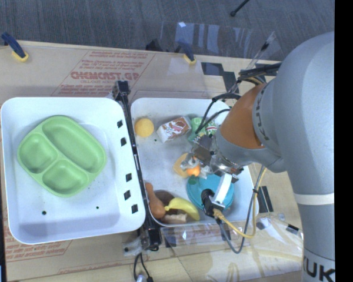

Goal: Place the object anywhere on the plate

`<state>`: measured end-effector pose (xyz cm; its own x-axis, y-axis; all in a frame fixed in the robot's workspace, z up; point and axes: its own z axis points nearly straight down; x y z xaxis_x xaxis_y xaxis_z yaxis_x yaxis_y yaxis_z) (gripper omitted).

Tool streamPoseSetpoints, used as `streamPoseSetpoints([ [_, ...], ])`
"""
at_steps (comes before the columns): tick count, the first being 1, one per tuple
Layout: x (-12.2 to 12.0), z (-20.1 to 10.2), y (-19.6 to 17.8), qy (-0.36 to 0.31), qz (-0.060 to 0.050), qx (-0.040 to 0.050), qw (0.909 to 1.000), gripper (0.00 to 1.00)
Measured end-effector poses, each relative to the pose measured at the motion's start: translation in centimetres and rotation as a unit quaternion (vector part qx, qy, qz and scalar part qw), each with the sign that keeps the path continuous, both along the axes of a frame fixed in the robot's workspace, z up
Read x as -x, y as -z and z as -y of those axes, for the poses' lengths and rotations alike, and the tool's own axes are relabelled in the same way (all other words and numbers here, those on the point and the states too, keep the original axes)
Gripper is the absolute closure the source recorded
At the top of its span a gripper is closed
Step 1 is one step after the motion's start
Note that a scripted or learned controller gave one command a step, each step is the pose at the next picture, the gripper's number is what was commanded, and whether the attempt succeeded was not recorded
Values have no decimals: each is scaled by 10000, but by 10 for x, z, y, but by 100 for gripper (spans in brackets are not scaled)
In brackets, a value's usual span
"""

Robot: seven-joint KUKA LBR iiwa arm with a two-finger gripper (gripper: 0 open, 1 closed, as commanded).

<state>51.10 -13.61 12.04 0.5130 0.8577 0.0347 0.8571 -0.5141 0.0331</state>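
Camera view: two shallow white bins sit side by side on a cardboard-covered bench. Left bin (23, 216) holds a green divided plate (62, 155), three compartments, lying flat in the far-left part of the bin, tilted a bit off square. Nothing sits on the plate.

Right bin (159, 107) holds the clutter. Yellow ball (144, 127) at far left of this bin, near the divider. Just right of it a white and brown snack packet (174, 128), then something green (197, 124) partly hidden behind cables. Mid-bin, a pale yellow ring-like piece (181, 167) with a small orange object (193, 171) touching it. Near edge of the bin: a banana (183, 206), a brown elongated item (153, 200) to its left, a dark brown item (165, 196) between them, all bunched together. A teal round object (201, 190) lies just right of the banana, partly under the wrist hardware.

Grey arm with its orange band (242, 125) comes in from the right and covers the right half of the right bin. Gripper (195, 158) is down low over mid-bin, right above the orange object and the yellow ring. Cannot tell how the fingers stand, too much clutter and cable. Cannot tell which item is the target; all loose items are in the right bin, well apart from the plate.

Blue and yellow clamps (15, 47) on the bench's far edge.
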Motion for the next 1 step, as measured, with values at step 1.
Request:
streamPoseSetpoints([
  [1,34,11,-66,980,-253,13,9949,100],
])
